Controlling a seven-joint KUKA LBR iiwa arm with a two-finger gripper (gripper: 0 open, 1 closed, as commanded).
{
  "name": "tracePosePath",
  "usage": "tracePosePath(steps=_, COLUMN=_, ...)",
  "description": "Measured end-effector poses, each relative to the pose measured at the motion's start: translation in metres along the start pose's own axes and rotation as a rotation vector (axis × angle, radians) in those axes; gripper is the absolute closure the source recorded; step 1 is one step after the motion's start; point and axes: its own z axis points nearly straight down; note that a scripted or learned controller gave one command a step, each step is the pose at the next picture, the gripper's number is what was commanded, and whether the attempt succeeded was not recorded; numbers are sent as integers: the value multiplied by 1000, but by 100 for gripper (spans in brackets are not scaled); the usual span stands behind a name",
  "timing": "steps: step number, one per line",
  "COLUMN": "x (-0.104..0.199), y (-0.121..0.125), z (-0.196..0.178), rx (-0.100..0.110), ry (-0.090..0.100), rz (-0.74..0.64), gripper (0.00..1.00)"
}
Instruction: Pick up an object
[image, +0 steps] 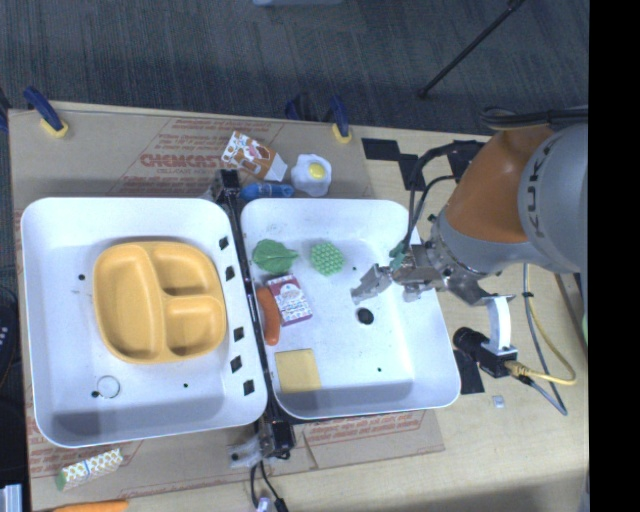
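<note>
Grey robot arm (520, 215) with an orange band reaches over the right shallow white bin (425, 365), its tool (366, 285) poised above the bin floor, fingers spread and gripping nothing. Just below the tool sits a small dark round object (365, 317). Left of it lie a green studded ball (326, 258), a green leaf-shaped toy (272, 254), a red-and-white packet (289, 300), an orange sausage-shaped toy (268, 314) and a tan square block (297, 369). Farther left, the other bin holds a yellow divided plastic tray (160, 298).
</note>
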Motion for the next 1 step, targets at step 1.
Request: tracePosePath(steps=1, x=70, y=-33, z=110, rx=0, ry=0, rz=-33, gripper=0)
